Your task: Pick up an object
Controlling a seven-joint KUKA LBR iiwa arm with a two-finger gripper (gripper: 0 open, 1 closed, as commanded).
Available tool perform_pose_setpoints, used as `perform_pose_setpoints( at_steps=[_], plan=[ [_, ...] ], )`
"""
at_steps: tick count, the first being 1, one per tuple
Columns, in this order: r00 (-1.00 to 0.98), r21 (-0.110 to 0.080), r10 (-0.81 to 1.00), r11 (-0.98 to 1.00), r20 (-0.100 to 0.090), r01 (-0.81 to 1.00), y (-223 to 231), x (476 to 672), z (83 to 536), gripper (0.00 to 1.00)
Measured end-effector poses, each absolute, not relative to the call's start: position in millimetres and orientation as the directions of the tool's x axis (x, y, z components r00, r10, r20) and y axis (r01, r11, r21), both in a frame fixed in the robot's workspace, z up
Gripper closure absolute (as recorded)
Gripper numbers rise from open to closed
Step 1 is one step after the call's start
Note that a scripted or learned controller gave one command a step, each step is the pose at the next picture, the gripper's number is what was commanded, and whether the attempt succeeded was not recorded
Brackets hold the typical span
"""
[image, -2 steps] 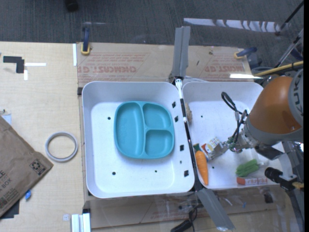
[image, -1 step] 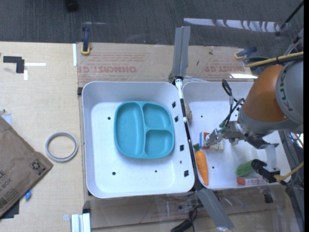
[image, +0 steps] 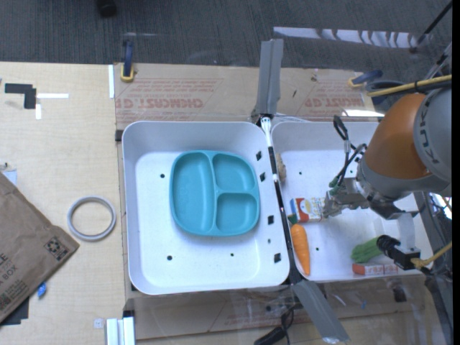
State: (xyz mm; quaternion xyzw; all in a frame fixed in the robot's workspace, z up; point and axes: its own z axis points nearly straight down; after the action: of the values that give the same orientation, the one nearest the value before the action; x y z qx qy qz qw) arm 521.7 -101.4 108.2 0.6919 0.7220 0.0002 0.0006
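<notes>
The right bin point(image: 316, 149) holds an orange carrot point(image: 300, 249) against its left wall. Just above the carrot lies a small white, red and green carton point(image: 309, 208). A green item point(image: 366, 251) and a flat red and white packet point(image: 371, 269) lie near the front right. My gripper point(image: 335, 205) is low in this bin, right beside the carton's right end and apparently touching it. The orange band point(image: 399, 146) and the wrist hide the bin's right side. Nothing is visibly lifted.
The left bin point(image: 144, 214) holds a teal divided plate point(image: 214, 192). A small brownish item point(image: 281, 169) sits by the wall between the bins. On the bench to the left lie a tape ring point(image: 92, 217) and a cardboard box point(image: 25, 254).
</notes>
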Motion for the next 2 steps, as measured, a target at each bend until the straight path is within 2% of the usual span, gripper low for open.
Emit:
perform_pose_setpoints(
  at_steps=[1, 2],
  plan=[
    [0.147, -0.004, 0.989, -0.147, 0.000, 0.989, -99.6, 476.7, 111.0, 1.00],
    [0.229, -0.003, 0.973, -0.229, -0.002, 0.973, -38.1, 524.2, 190.8, 1.00]
  ],
)
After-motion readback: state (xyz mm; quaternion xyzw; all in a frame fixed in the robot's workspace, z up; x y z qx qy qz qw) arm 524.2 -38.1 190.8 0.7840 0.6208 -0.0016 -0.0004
